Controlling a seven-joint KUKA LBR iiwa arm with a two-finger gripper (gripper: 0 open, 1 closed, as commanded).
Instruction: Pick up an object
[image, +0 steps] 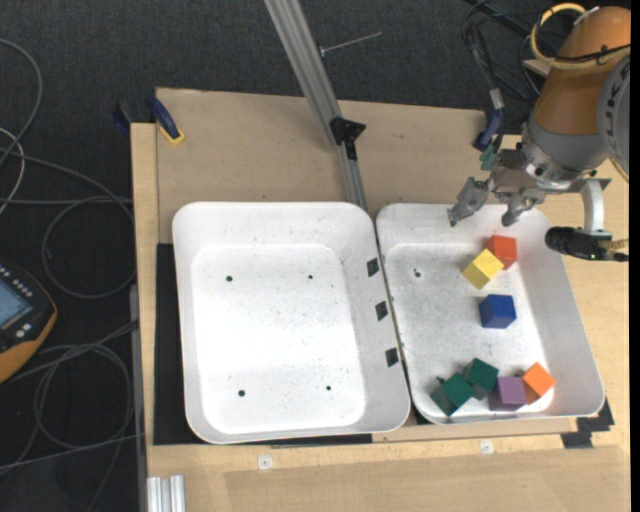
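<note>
Right bin (570, 330) holds seven blocks; open hand (490, 207) above far rim.

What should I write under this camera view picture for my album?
Robot gripper open above the right bin, near an orange block and a yellow block.

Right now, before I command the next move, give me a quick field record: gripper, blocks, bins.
gripper: fingers spread, nothing between them, above the right bin's far edge
right bin: seven blocks
far group: orange block touching yellow block
middle: blue block, standing apart
near corner cluster: two green blocks, purple block, second orange block
left bin: no blocks
nearest block to gripper: the far orange one
</note>
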